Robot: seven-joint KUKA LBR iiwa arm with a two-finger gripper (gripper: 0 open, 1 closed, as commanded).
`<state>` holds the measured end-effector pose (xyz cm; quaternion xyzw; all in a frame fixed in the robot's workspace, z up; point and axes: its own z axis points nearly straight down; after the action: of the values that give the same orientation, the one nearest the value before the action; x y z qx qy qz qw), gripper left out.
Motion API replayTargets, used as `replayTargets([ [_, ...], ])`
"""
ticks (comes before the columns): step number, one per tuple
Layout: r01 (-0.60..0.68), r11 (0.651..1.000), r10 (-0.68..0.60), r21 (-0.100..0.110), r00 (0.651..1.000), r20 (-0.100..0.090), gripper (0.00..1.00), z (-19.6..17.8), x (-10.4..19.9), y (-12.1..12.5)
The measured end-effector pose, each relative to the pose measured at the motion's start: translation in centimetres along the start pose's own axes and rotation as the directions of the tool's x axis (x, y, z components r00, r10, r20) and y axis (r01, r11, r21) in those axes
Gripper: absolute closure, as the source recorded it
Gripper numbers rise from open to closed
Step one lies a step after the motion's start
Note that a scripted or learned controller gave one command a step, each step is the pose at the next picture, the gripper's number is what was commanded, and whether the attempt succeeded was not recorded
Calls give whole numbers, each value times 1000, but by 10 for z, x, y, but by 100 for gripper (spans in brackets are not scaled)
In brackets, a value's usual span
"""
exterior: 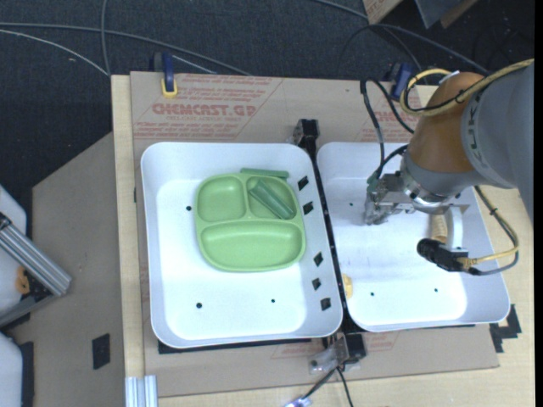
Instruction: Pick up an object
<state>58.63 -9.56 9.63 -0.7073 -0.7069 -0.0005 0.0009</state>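
The left bin (170, 253) holds the only candidate object, a green divided plate (250, 223) lying flat near the bin's centre, with a darker green piece (273, 197) resting in its upper right compartment. The plate appears to be moulded plastic: judged light, rigid, smooth and somewhat slippery, not fragile. A flat-lying plate gives little purchase from above; the raised outer rim or a divider wall is the likely place to pinch. The small green piece looks slim and light and may be the easier target. The right bin (399, 308) lies under the claw (377, 209), which sits low over its floor, well apart from the plate; whether the claw is open or closed cannot be determined.
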Motion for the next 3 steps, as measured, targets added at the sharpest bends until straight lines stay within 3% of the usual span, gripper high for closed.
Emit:
replayTargets([
  [2,2,1000,-2,-6,1000,2,100,-108,0,5],
  [3,7,1000,-7,-3,1000,-1,100,-121,61,0],
])
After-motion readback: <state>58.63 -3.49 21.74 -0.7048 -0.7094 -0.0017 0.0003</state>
